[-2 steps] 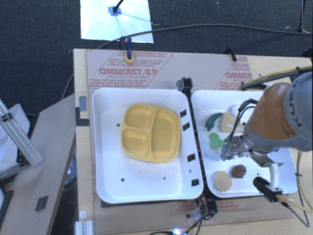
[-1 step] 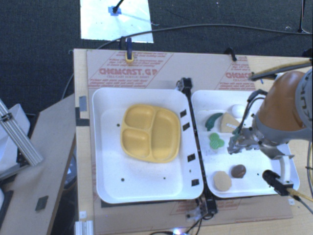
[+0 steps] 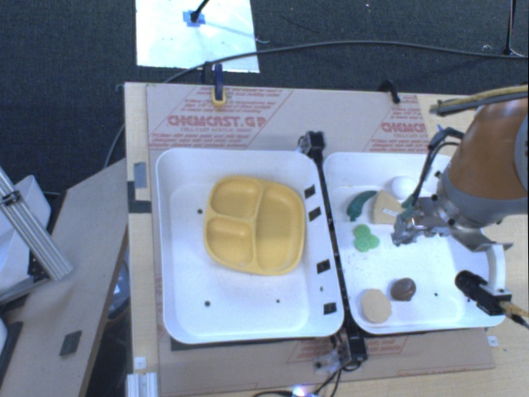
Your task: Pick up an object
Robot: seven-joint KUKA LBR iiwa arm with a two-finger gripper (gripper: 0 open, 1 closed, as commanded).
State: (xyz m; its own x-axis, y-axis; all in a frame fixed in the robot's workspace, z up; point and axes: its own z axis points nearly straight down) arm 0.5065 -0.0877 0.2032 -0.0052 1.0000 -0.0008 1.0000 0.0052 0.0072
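1. Camera view looks down on two white bins side by side: the left bin (image 3: 178, 304) and the right bin (image 3: 430, 313).
2. One yellow divided plate (image 3: 254, 224) lies in the left bin, with three compartments, sitting near the middle.
3. Six small things lie in the right bin: one dark green curved piece (image 3: 359, 203), one bright green lumpy piece (image 3: 365, 238), one white ball (image 3: 400, 187), one pale tan wedge (image 3: 383, 208), one brown rounded lump (image 3: 403, 289) and one tan round disc (image 3: 376, 306).
4. The green pieces, wedge and ball cluster at the far left of that bin; the brown lump and tan disc sit at its near edge, just beside each other.
5. My gripper (image 3: 405, 228) hovers right of the bright green piece, near the tan wedge.
6. Whether my fingers are spread or pressed together, I cannot tell.
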